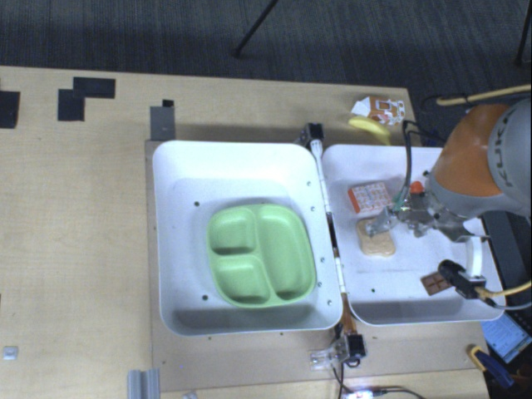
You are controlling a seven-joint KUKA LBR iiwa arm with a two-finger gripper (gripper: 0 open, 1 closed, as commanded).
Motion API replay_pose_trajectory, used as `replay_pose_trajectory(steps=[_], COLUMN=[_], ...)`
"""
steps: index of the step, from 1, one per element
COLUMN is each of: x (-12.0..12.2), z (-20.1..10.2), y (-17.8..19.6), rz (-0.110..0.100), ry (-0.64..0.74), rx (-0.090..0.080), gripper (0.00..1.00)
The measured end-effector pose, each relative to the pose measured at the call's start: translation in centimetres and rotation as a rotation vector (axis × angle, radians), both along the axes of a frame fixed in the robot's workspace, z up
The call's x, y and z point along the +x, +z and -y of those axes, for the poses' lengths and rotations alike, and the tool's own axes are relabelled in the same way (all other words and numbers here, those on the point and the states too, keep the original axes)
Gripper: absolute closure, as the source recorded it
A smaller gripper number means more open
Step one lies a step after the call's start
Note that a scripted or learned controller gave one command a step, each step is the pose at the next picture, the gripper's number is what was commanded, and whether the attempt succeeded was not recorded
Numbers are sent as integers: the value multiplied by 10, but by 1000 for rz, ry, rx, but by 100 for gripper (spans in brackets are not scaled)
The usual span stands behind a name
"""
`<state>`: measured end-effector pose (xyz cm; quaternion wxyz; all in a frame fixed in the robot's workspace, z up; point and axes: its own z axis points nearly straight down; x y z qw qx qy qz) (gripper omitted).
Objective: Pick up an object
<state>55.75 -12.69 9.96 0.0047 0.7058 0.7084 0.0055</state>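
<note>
In the right bin [357, 293] lie a red-orange checked square [368, 196], a tan bread-like piece [378, 243] and a small brown square [433, 284]. My gripper [384, 223] reaches in from the right and hangs low over the upper edge of the tan piece, just below the red-orange square. Nothing is visibly held. The left bin [179, 214] holds a green divided plate [261, 253].
A yellow banana [368, 126] and a small printed packet [379, 108] lie on the bench behind the right bin. The ridge between the bins [327, 214] runs just left of the gripper. The grey-and-orange arm [478, 160] covers the right bin's right side.
</note>
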Motion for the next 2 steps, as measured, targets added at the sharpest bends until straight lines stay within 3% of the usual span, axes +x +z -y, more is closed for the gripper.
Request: replay_pose_trajectory(steps=[1,2], x=[1,1], z=[-1,-1], y=[11,11], rz=[3,3], ry=[2,2], rx=[0,0], gripper=[100,0])
